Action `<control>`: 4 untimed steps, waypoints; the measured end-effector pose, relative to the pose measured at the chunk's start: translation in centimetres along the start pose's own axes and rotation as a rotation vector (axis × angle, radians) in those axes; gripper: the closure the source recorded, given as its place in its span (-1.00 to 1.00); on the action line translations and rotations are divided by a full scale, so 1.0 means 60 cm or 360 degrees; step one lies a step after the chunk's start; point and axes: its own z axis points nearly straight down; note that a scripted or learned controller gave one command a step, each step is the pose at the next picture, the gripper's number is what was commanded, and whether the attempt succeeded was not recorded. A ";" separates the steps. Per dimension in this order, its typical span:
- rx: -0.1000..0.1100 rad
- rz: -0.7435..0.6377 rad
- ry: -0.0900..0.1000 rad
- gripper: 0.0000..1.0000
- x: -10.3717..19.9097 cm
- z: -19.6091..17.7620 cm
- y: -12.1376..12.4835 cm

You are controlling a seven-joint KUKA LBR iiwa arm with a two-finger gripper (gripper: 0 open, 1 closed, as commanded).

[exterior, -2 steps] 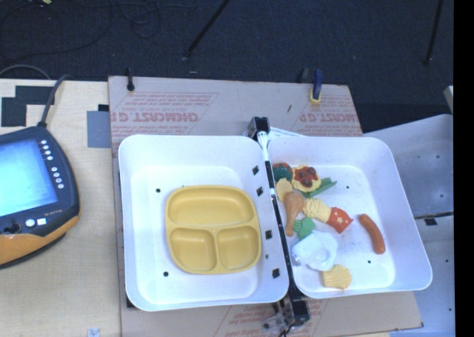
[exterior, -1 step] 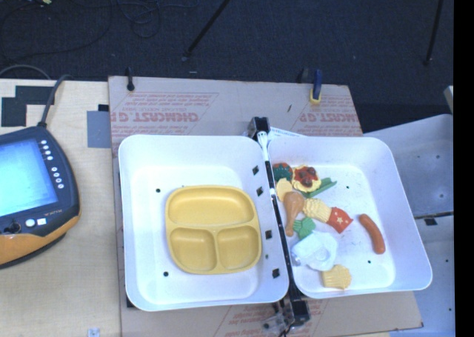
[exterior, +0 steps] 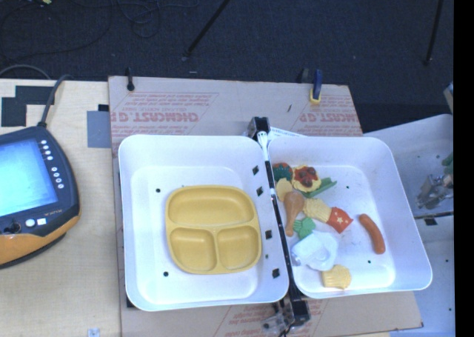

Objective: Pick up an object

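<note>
At the near edge of the right bin [exterior: 404, 180] lies a yellow biscuit-like toy [exterior: 337, 277], and just beyond it a white fried-egg piece [exterior: 317, 251]. Well apart to the right sits the sausage [exterior: 372, 233]; it looks like light, stiff, smooth plastic, best pinched across its middle. The drumstick [exterior: 294, 209], cheese wedge [exterior: 329, 215] and pizza piece [exterior: 306, 178] crowd together, overlapping, hard to separate. The left bin [exterior: 141, 180] holds a yellow divided tray [exterior: 213, 227]. Whether the tool is apart or together cannot be told.
</note>
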 end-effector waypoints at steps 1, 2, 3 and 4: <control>-0.0036 -0.0007 -0.0013 1.00 0.070 -0.290 -0.010; -0.0006 0.0006 -0.0006 1.00 0.000 -0.190 -0.010; -0.0028 -0.0001 -0.0013 1.00 0.010 -0.367 -0.011; 0.0006 -0.0002 0.0001 1.00 0.050 -0.095 0.043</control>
